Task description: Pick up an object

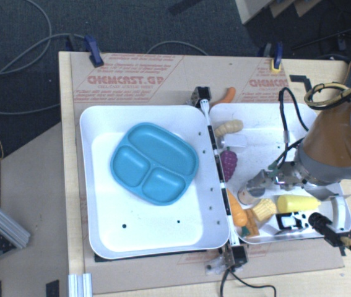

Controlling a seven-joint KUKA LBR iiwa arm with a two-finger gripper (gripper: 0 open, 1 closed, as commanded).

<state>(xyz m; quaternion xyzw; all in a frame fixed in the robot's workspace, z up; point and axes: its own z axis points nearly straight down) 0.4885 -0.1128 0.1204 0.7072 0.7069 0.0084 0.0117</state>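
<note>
My gripper (260, 183) is low in the right bin (259, 113), near its middle, reaching in from the right below the arm's orange band (335, 135). Just under its tip lies a small pale round piece (247, 197). A purple grape bunch (228, 161) lies to its left by the bin's wall. Toward the front are an orange carrot (238, 211), a yellow corn piece (263, 210) and a yellow block (296, 201). A tan peanut-shaped toy (229, 127) lies at the back left of this bin. Nothing is visibly held.
The left bin (101, 228) holds a blue divided plate (155, 163). A black-and-white item (293, 221) lies at the right bin's front edge. An orange piece (227, 95) rests on the bench behind the bins. Black cables (285, 113) hang beside the arm.
</note>
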